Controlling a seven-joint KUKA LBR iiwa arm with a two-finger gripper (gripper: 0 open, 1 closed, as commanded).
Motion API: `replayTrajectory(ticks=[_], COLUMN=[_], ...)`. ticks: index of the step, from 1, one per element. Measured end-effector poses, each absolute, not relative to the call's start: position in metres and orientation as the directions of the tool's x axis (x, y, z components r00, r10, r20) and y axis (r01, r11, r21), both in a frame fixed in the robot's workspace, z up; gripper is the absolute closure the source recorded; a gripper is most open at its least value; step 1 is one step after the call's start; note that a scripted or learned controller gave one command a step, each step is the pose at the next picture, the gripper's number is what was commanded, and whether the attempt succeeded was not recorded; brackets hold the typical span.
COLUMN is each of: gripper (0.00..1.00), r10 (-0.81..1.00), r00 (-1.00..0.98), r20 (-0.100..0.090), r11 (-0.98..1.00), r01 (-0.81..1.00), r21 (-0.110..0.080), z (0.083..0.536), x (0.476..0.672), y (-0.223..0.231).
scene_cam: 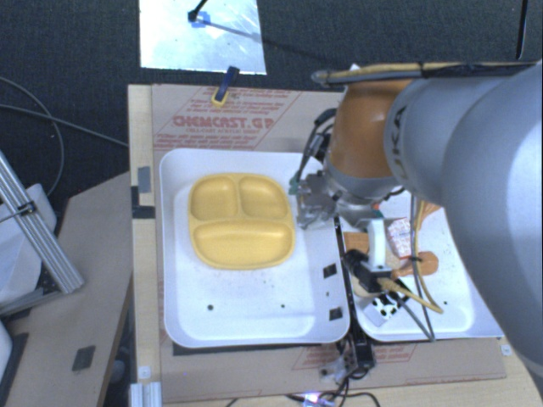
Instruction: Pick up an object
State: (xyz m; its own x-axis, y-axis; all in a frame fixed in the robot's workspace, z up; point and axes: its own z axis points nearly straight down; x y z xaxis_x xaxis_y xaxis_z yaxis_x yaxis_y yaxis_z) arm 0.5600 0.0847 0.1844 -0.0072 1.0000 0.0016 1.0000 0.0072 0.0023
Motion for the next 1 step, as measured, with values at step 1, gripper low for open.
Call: replayTrajectory(ticks=[1], gripper=[1.0], r10=[1.0], r00=[0.004], r20=[-0.002], r11=[-0.004], r01=[1.0], r21=[0.006], z=[0.2187], x=[0.5846], y=[0.019])
